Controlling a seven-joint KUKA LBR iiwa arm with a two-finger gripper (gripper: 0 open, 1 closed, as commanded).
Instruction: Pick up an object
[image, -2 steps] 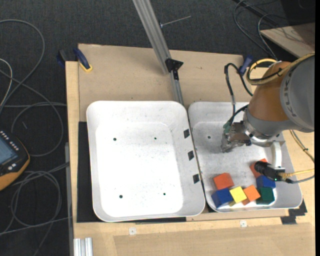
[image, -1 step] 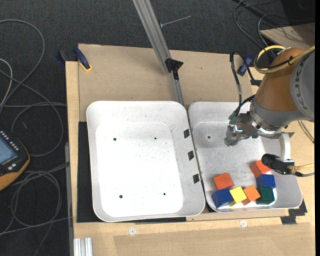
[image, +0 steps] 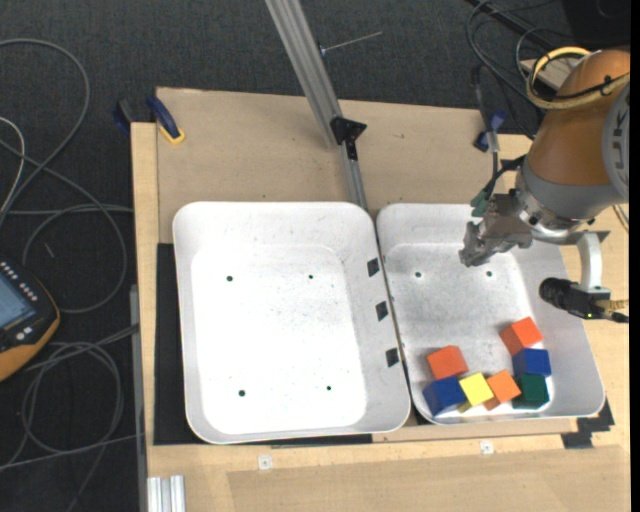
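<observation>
Floor (image: 70, 90): dark grey carpet, with loose black cables (image: 50, 200) trailing across the left side and the top right. Bench (image: 250, 130): light wooden board, pale edge strip along the front. Blue clamps at the rear left corner (image: 165, 118) and rear right (image: 488, 132). A grey metal pole (image: 320, 95) rises at a slant from the rear. A handheld pendant (image: 20, 315) lies on the floor, far left. Lighting even, no hard shadows.

A robotics lab: plywood bench (image: 300, 110), loose floor cables (image: 60, 330), a teach pendant (image: 20, 310)
</observation>
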